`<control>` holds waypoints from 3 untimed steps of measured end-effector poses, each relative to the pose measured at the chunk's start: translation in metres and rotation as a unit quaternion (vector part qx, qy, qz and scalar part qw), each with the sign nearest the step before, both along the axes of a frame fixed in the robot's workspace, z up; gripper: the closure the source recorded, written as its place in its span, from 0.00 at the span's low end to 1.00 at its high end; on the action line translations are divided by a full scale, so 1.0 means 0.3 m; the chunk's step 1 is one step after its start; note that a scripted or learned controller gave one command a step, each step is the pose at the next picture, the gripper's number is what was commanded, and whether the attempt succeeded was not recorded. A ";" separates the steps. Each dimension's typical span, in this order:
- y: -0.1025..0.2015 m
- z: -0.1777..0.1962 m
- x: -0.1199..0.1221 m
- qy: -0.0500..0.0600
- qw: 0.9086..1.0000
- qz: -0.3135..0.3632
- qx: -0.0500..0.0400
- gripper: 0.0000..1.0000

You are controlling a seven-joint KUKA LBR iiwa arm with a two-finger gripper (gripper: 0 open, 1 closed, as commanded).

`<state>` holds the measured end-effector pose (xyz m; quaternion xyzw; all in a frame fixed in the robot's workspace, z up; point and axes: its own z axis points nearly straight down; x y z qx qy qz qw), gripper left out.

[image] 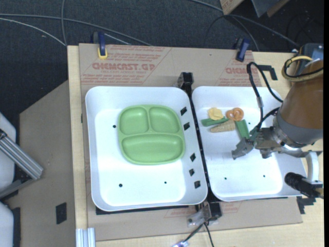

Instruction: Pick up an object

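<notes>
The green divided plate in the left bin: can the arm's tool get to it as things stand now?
Probably yes. The green divided plate lies uncovered in the left bin. The tool hangs over the right bin, with only the low divider between.

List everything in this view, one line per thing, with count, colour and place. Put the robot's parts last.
bins: 2, white, side by side on the bench.
divided plate: 1, light green, three compartments, in the left bin.
small objects: a cluster of about five, yellow, orange, green and tan, at the far side of the right bin; the exact count is hard to tell.
clamps: 2, blue with yellow, on the bench's far edge.
bench board: 1, tan with red print, under the bins.
cables: several, grey, on the dark floor.
arm: 1, orange band, entering from the right.
gripper: 1, grey, over the right bin.
</notes>
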<state>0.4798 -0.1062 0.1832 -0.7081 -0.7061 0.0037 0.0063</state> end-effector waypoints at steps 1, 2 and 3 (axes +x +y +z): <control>0.000 0.017 0.010 -0.006 1.000 0.001 -0.001 0.00; 0.032 -0.139 0.007 -0.003 1.000 0.002 0.000 0.00; 0.035 -0.316 0.002 -0.003 1.000 0.001 0.000 0.00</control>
